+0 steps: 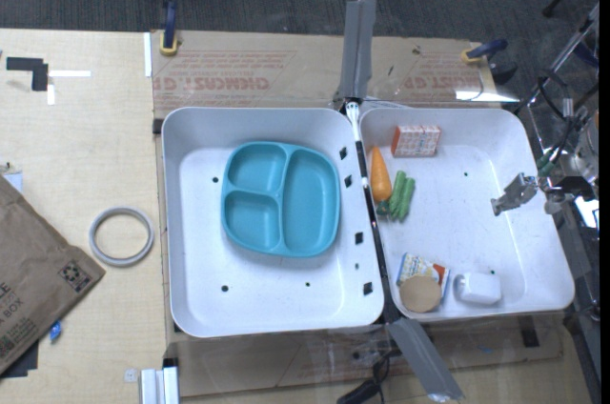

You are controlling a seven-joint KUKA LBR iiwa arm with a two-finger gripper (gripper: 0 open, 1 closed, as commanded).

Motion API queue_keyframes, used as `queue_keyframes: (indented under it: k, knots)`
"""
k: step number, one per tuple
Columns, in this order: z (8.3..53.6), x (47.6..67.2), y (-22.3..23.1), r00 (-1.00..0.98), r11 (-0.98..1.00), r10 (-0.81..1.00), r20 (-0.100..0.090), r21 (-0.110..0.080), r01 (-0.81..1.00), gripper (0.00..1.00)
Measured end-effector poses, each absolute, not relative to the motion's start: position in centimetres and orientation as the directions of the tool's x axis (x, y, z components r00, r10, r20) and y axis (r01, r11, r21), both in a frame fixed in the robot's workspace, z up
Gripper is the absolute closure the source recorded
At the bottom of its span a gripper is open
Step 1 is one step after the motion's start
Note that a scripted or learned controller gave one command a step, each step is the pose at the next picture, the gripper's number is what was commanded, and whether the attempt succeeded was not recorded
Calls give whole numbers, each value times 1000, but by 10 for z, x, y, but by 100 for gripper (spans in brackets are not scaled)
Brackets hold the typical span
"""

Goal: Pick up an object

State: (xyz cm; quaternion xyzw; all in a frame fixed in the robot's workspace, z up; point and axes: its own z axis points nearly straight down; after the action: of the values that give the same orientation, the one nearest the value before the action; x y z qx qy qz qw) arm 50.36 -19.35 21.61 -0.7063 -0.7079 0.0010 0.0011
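Observation:
The right bin [519,140] holds several objects. An orange carrot [379,173] lies by its left wall, touching a green vegetable [400,196]. At the back stands a small orange-and-white box [416,141]. Near the front lie a round tan disc [420,293], a colourful packet [419,267] partly under it, and a white block [478,288]. My gripper [507,196] hangs over the right side of this bin, apart from every object, with nothing visibly in it.
The left bin [191,231] holds a teal divided plate [282,199]. A roll of tape [121,234] and a brown cardboard box [33,283] lie on the bench to the left. Grey bars [358,50] mark the seam between the bins.

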Motion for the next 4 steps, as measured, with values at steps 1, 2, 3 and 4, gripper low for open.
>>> queue_keyframes:
  k: [1,2,3,4]
  knots:
    - [235,513,-173,-216,216,976,-1,0,976,0]
    - [358,597,-105,-488,488,873,-2,0,873,0]
    - [389,617,-45,-329,329,944,-2,0,944,0]
    - [228,601,-76,-465,465,885,0,-2,885,0]
